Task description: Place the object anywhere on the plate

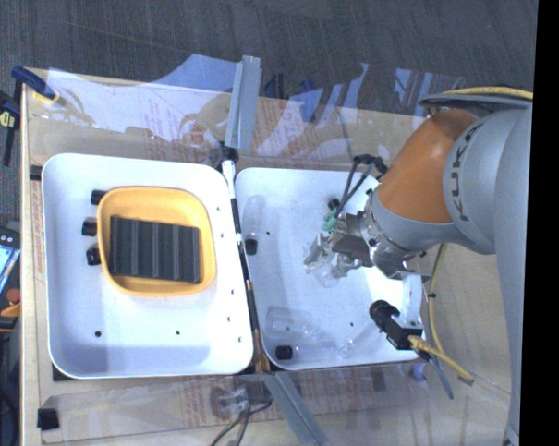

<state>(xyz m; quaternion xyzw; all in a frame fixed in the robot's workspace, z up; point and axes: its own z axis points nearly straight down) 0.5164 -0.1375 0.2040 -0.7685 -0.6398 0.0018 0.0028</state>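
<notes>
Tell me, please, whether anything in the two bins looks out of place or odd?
Nothing looks spilled or damaged. The yellow plate lies flat in the left bin, carrying a dark ribbed insert. In the right bin, the tool sits low over a clear, hard-to-make-out object.

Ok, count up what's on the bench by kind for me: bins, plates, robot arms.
White bins: 2, the left bin and the right bin
Yellow plates: 1, the plate with a dark ridged centre, in the left bin
Robot arms: 1, the arm over the right bin
Total: 4
</notes>
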